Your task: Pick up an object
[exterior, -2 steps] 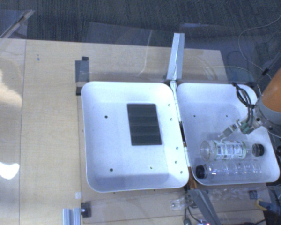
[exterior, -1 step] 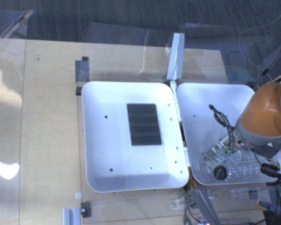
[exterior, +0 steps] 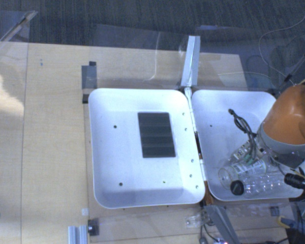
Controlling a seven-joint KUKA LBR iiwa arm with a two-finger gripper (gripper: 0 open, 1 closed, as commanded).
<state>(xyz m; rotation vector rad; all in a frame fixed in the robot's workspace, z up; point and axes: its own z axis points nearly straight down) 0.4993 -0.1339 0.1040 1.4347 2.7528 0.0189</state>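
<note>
You see the gripper (exterior: pixel 248 156) low in the right white bin (exterior: pixel 213 111), above a clear plastic bottle with black cap (exterior: pixel 246 182); a flat dark rectangular pad (exterior: pixel 156 134) lies in the left white bin (exterior: pixel 107 136), at 9 o'clock from the gripper. I cannot tell the finger state.

A robotics lab: a wooden bench (exterior: pixel 46 151) carries 2 white bins (exterior: pixel 107 151) bracketed in place, clear acrylic guards (exterior: pixel 127 44) stand around them, loose cables (exterior: pixel 290 29) trail, grey carpet (exterior: pixel 117 4) lies beyond.

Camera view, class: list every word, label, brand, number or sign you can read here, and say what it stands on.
No text can be read.
Dark ribbed pad in the left bin: plain, no print.
Clear plastic bottle in the right bin: any marking is too blurred to read.
</note>
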